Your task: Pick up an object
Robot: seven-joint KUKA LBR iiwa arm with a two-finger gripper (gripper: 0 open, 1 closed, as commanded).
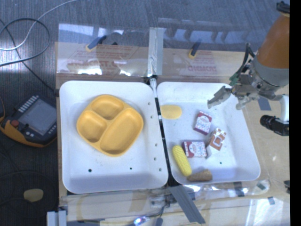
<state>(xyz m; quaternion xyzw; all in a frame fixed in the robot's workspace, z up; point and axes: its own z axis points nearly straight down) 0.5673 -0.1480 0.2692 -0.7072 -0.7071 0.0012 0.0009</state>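
Corn cob (pixel 181 160) well below-left of open, empty hand (pixel 229 99)

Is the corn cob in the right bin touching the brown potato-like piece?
Touching. The camera view shows the lower end of the corn cob meeting the brown potato-like piece with no white bin floor between them.

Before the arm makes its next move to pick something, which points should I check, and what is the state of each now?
1. Pincer open with nothing between its fingers: ok.
2. Pincer over the right bin, which has the loose items: ok.
3. Pincer over an item: not ok; it is at the bin's upper right, away from them.
4. Red-and-white box has free space around it: ok.
5. Corn cob free: not ok, very near the second red box.
6. Pincer height above the bin floor: cannot tell.
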